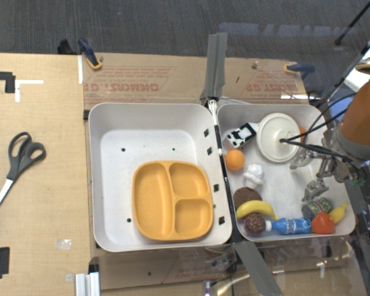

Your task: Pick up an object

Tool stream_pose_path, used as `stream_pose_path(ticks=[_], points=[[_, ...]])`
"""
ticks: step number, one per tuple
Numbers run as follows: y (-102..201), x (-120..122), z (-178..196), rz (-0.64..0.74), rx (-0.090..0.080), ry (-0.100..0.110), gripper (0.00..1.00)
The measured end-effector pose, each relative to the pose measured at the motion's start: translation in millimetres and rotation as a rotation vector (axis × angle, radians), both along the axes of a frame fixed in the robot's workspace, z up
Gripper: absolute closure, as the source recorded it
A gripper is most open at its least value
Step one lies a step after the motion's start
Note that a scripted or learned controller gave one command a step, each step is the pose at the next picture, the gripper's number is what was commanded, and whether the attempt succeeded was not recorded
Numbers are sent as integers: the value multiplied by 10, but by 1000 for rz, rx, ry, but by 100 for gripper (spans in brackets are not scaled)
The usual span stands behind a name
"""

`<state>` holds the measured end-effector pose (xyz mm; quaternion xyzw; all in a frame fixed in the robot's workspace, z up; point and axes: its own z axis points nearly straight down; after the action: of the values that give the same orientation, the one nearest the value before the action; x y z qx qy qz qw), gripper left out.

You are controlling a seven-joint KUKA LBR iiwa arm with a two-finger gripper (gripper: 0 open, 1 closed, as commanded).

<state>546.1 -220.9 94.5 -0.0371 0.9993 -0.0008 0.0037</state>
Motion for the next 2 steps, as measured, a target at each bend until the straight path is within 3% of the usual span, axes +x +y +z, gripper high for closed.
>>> stream_pose_path(ticks=[1, 2], points=[[227, 680, 11, -77, 0, -1, 0], [39, 801, 0, -294, 7, 4, 0]])
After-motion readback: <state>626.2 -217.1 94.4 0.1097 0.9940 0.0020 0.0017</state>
